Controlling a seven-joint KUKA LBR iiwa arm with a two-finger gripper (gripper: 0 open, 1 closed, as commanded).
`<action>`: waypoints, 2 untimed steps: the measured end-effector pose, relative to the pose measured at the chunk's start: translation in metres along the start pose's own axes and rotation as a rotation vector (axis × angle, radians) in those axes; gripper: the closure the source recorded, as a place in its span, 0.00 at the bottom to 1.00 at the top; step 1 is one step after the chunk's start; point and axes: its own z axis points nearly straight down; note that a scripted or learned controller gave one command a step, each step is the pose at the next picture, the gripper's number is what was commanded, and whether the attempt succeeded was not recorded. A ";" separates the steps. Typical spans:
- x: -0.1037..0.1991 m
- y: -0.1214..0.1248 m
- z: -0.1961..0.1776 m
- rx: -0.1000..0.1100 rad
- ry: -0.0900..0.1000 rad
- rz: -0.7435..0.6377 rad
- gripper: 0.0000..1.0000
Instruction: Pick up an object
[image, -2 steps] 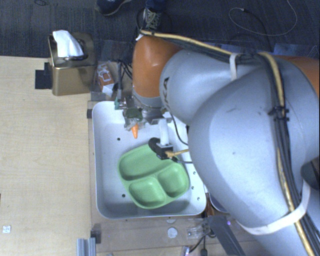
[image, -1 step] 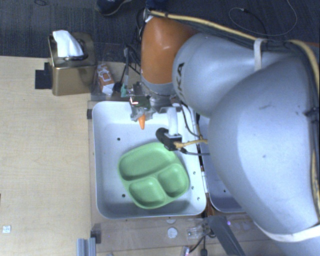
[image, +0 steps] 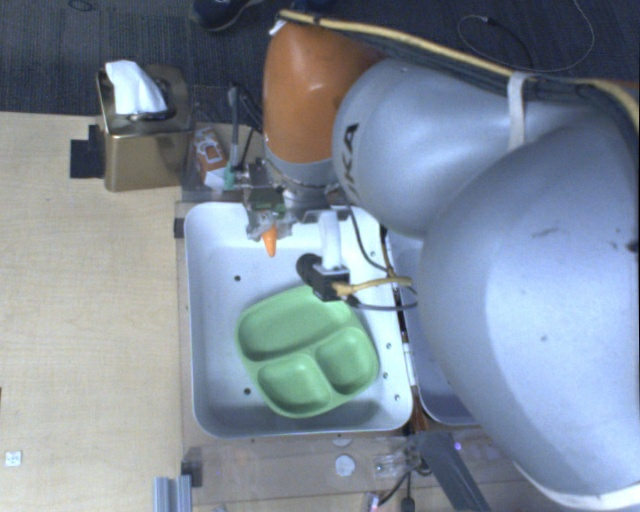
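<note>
we judged the pick to be at the approach or grasp stage: the gripper (image: 268, 222) hung low over the far end of the left bin (image: 205, 330), near its back wall. a small orange piece (image: 269, 242) showed just below it, but we could not tell whether that was a held object or part of the tool, nor how far the gripper stood open. the clearest candidate was the green divided tray (image: 306, 355), lying flat in the near half of the same bin, apart from the gripper. next, we thought, the arm needed to settle on a graspable rim. room was tight: the back wall lay close, and the arm's bulk (image: 500, 250) covered the right bin (image: 440, 405).
</note>
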 end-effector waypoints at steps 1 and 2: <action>-0.027 -0.110 0.128 -0.006 0.001 -0.241 1.00; -0.021 0.011 0.041 -0.002 0.000 -0.222 1.00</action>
